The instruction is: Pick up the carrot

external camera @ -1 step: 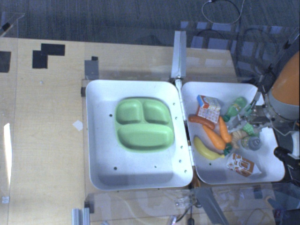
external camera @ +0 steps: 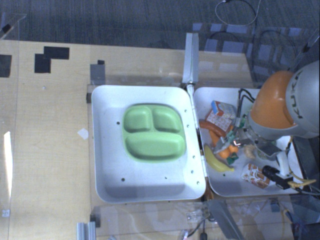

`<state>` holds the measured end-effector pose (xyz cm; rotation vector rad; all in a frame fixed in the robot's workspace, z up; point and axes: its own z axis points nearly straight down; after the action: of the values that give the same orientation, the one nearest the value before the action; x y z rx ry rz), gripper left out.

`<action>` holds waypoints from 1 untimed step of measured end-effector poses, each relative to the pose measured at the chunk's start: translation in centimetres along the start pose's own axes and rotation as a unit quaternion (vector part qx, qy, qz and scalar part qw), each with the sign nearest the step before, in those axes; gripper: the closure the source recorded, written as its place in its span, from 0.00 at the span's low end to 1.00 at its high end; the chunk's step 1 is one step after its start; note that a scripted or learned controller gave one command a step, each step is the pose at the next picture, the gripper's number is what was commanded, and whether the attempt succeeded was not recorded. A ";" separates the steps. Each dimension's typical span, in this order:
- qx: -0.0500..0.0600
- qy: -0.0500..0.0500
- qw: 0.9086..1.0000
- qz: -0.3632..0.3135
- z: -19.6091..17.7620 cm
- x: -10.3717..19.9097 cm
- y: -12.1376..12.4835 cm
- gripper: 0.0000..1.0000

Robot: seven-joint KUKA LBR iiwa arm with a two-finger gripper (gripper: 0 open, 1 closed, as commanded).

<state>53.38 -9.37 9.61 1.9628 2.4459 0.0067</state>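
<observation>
One smooth green three-compartment tray [external camera: 152,132] is seen. Right of it, the gripper [external camera: 235,143] is lowered over an orange carrot [external camera: 226,151] and one curved yellow banana [external camera: 216,161]; its state cannot be told.

There are 2 white bins: the left bin [external camera: 100,149] and the right bin [external camera: 202,101]. The left one holds 1 green tray [external camera: 152,132] with 3 compartments. In the right one lie 1 carrot [external camera: 228,153], 1 banana [external camera: 216,161], 1 sausage [external camera: 214,128] and 2 small cartons, one [external camera: 220,113] and another [external camera: 255,176].
</observation>
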 end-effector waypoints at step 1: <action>-0.002 0.000 1.000 0.000 -1.1 0.1 0.2 1.00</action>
<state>53.53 -9.27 10.67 1.9605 2.4446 0.0111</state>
